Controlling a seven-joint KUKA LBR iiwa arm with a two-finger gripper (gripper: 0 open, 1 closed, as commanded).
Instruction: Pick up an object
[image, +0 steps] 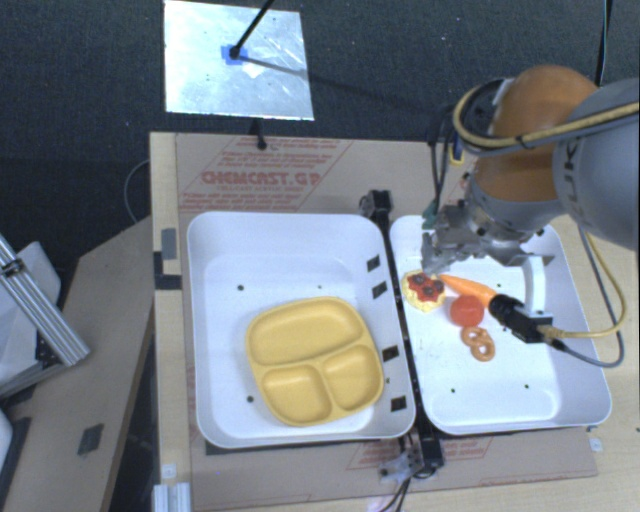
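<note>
The left bin (215, 300) holds a yellow tray (313, 358) with three compartments. A foil sheet (237, 60) lies beyond that bin, on dark carpet (70, 110). Cardboard (270, 175) lies under it.

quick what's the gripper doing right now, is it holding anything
Gripper: low over the right bin by the toy food; open or shut cannot be told.

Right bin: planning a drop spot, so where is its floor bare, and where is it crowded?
Bare: the right bin's front half, below the pretzel. Crowded: its back-left, where the carrot, tomato slice and small pizza piece cluster under the arm.
</note>
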